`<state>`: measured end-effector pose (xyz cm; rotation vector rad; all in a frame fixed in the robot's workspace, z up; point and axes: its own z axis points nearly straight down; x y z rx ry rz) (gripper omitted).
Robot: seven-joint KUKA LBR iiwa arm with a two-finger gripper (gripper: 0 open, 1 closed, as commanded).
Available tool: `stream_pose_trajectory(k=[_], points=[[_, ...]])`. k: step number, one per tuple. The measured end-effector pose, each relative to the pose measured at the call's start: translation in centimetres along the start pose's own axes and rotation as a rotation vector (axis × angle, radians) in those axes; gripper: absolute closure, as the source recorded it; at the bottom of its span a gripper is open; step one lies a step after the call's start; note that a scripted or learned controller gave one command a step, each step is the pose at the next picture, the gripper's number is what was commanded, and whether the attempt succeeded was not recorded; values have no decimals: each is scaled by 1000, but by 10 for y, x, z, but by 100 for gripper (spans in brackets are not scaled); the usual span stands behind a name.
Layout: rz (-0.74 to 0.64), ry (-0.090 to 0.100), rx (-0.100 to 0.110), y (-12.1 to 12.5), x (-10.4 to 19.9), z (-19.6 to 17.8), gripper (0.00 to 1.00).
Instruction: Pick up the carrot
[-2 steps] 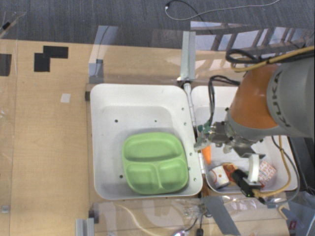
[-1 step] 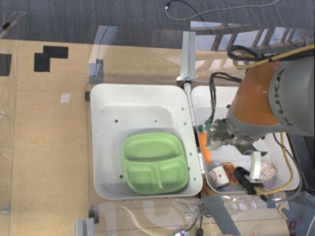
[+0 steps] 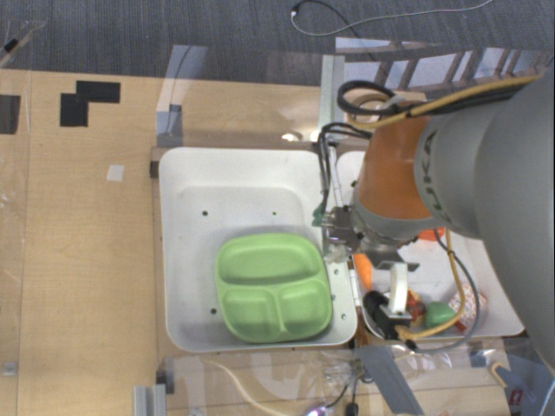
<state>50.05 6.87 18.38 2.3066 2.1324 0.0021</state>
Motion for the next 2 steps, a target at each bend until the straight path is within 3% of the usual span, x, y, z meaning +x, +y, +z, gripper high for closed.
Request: stream_pose_trajectory(k=[1,2], points=[[1,0,0,0,0,0,0],[-107,-1,-4,-7,-75,-66,0]])
